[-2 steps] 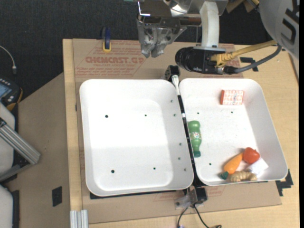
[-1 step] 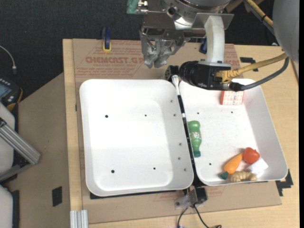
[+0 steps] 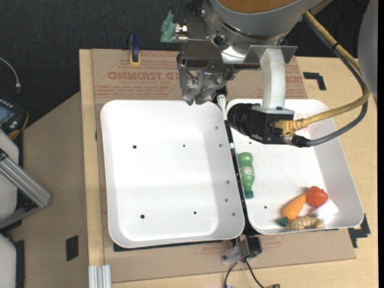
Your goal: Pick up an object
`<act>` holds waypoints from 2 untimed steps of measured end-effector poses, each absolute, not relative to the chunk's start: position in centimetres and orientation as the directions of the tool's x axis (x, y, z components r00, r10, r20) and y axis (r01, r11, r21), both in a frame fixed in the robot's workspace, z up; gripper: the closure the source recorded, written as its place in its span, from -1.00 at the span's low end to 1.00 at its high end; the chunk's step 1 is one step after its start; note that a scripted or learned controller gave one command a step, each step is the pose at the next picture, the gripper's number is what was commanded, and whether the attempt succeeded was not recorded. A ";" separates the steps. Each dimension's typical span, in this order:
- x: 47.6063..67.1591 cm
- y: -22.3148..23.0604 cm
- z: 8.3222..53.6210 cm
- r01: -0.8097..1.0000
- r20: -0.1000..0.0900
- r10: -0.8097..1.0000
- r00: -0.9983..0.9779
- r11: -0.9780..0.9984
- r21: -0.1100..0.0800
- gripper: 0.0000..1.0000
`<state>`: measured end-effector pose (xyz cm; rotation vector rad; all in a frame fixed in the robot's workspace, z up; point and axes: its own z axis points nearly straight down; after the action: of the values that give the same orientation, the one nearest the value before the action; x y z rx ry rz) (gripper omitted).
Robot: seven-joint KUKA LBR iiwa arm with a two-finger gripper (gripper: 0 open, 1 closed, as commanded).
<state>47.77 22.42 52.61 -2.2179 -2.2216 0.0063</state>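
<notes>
My desk (image 3: 90, 161) carries two white bins side by side, and my hand (image 3: 201, 93) hangs over the far end of the ridge where they meet. It holds nothing, and how wide it stands I cannot tell from this angle.

The left bin (image 3: 162, 173) spreads out to one side of my hand and towards the camera. The right bin (image 3: 342, 179), on the other side, holds everything worth picking.

The green bottle (image 3: 245, 173) lies nearest to my hand, almost straight down the ridge from it, pressed along the wall of the right bin. I judge that wall a nuisance: one finger would have to slip between bottle and wall, so I should turn my wrist to close across its narrow width, not along its length.

Farther from my hand, in the near corner of the right bin, the carrot (image 3: 293, 207), the red tomato (image 3: 317, 195) and a small knobbly tan piece (image 3: 306, 223) sit bunched and touching. Going there, I would come down on the tomato, the most exposed of the three, and descend fully before closing.
</notes>
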 end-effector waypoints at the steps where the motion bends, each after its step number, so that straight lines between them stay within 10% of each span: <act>1: 55.0 16.8 53.5 1.000 -0.001 1.000 0.008 -0.008 0.005 1.00; 2: 53.0 22.1 53.5 1.000 0.002 1.000 -0.006 0.006 0.001 1.00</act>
<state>52.96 22.08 53.50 -2.2139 -2.2283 -0.0038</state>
